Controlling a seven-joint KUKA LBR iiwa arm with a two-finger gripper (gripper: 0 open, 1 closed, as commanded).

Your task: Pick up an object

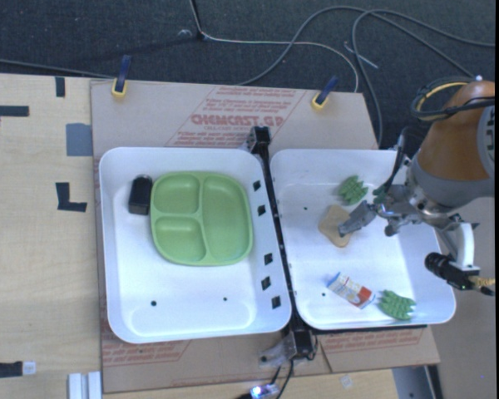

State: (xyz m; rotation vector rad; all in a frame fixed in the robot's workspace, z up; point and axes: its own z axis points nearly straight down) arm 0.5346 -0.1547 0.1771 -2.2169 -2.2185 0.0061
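Camera view shows two white bins side by side in the middle of the frame. The left bin (pixel 116 248) holds a green divided plate (pixel 202 219) with a small black block (pixel 140 195) just beside its left edge. The right bin (pixel 424 281) holds four loose things: a tan flat piece (pixel 334 224) near the centre, a green toy (pixel 350 189) above it, a red-and-white packet (pixel 350 290) toward the lower part, and a second green toy (pixel 396 304) at the lower right. The arm (pixel 453 152) reaches in from the right of the frame, and its gripper (pixel 360 216) sits low, touching or just over the right edge of the tan flat piece. Whether the claw is released or clenched cannot be told from this angle, and nothing is plainly seen between its tips.

The step in hand looks like the approach or descent onto the tan piece. The next move would call for closing squarely across that flat shape, then lifting straight up; a thin piece lying flat may well slip out.
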